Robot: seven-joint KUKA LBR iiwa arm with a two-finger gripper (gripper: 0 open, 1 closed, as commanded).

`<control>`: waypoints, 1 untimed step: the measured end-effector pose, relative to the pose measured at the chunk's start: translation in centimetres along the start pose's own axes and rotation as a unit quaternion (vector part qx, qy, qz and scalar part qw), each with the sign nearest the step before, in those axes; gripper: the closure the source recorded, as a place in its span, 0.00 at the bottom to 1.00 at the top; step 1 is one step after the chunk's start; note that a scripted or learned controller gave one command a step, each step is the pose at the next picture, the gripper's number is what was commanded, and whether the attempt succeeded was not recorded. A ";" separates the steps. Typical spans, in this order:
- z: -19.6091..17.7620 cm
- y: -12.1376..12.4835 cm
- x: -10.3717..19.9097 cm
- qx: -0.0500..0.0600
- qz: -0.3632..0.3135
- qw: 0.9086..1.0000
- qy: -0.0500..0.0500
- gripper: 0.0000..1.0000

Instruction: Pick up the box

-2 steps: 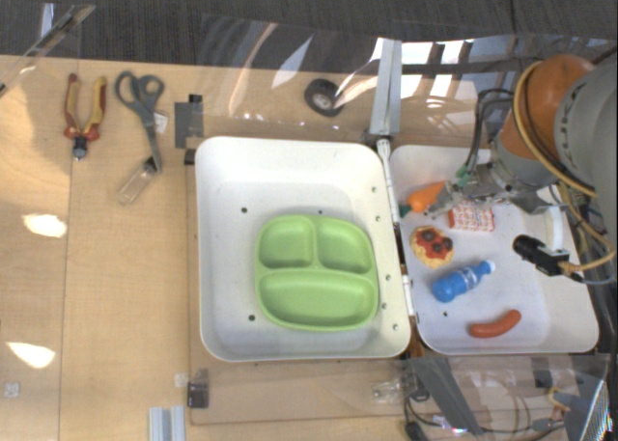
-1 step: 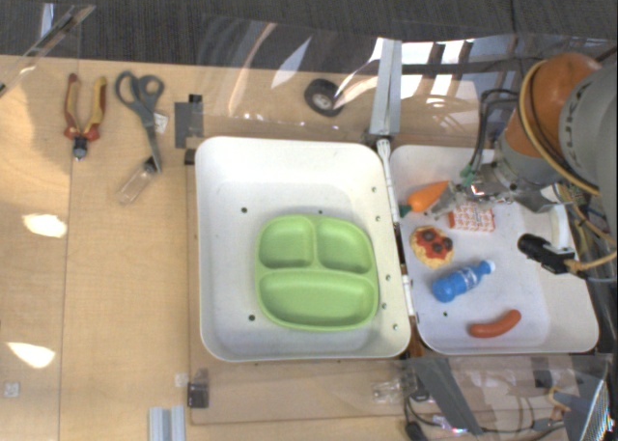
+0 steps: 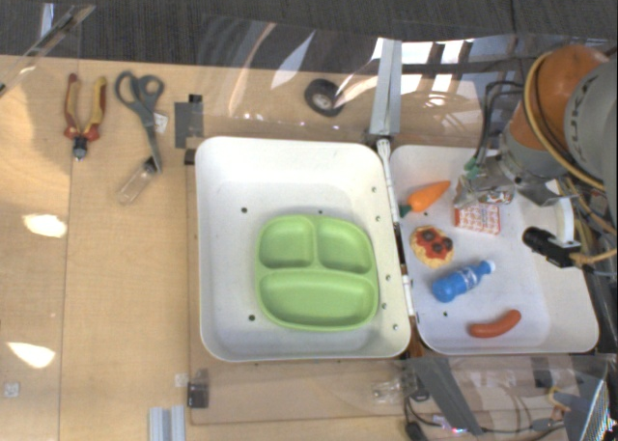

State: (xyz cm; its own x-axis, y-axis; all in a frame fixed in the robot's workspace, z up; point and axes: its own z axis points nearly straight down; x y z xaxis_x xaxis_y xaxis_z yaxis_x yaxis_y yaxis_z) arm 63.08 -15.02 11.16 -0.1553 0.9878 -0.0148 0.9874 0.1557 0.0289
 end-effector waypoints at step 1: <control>-8.4 -0.4 6.2 0.010 -0.004 1.000 0.007 1.00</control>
State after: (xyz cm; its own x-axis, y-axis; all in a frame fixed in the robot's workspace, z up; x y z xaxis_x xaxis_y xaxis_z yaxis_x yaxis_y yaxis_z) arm 61.44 -8.84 19.45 -0.1644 0.9864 -0.0013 0.9864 0.1644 0.0079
